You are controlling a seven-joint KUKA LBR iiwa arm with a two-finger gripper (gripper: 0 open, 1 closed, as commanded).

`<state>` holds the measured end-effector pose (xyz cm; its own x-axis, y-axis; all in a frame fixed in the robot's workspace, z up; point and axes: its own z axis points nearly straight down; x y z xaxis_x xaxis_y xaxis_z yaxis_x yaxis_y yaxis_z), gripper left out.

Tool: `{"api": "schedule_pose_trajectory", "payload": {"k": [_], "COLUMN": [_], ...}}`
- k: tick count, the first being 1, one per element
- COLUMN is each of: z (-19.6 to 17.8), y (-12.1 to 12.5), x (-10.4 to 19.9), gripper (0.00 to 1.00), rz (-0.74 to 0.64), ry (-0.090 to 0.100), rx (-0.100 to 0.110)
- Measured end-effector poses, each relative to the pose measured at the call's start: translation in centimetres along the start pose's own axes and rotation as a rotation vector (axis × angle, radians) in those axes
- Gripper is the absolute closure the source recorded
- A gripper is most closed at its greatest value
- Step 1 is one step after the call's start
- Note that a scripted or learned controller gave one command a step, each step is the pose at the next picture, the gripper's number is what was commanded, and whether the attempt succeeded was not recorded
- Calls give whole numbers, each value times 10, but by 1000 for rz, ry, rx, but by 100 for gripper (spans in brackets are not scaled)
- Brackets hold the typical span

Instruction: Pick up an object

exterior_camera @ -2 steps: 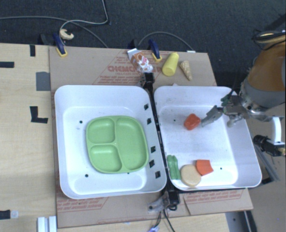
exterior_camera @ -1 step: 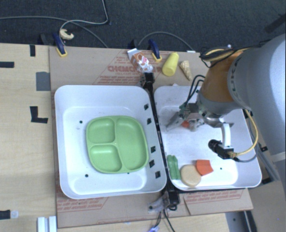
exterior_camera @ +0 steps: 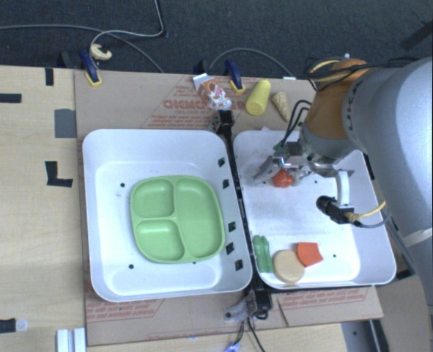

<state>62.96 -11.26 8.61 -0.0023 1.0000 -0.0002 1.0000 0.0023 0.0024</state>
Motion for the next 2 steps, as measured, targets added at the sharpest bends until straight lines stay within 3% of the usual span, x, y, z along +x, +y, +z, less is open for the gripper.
{"api": "schedule_pose_trajectory", "payload": {"k": [1, 2], "z": [-10, -98], "y": [0, -34], "x": [0, 67], "gripper": [100, 100], "rz": [-2, 0], "ry": [-1, 1], "rx": [-2, 2]}}
